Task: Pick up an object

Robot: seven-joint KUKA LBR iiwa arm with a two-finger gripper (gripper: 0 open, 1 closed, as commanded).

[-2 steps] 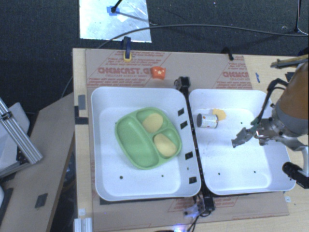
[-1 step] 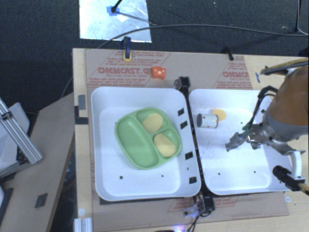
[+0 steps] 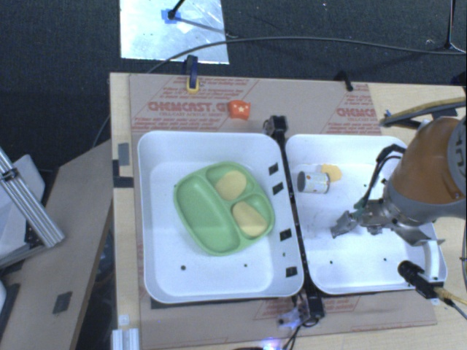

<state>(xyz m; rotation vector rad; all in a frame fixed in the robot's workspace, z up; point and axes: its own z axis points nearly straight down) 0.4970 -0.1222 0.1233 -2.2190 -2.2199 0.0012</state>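
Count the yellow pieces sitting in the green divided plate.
2. One yellow piece lies in the plate's upper small compartment, the other yellow piece in the lower small one. The green divided plate sits in the left bin.

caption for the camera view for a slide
Hand low in right bin, apart from the white cup; green tray in left bin.

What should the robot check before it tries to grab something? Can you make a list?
1. Something to grab in the right bin: a small white cup lying by a yellow piece. Ok.
2. Gripper over that bin: ok.
3. Gripper at the cup: not ok, it sits apart, nearer the front.
4. Gripper already carrying something: cannot tell.
5. Green tray with two yellow pieces sits in the left bin, out of the way: ok.
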